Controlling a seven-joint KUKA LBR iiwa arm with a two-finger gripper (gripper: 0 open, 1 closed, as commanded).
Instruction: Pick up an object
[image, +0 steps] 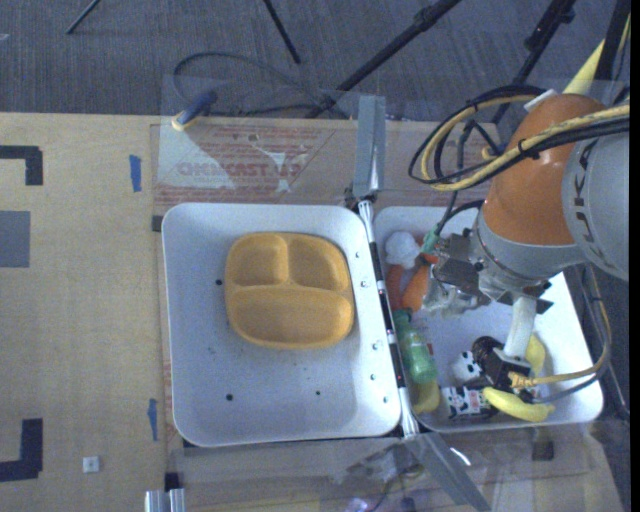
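My gripper (447, 292) hangs over the left part of the right bin (585, 385), under the grey and orange wrist. Just left of it lie a white ball (401, 245) and an orange object (411, 287). A green bottle (413, 350) lies along the bin's left wall below them. A yellow banana (520, 405) and a black-and-white toy (466, 385) rest near the front edge. The arm hides the bin's middle and back.
The left bin (190, 350) holds a yellow divided plate (289, 289). A metal divider (381, 320) runs between the two bins. Yellow and black cables (455, 140) loop above the arm at the back right.
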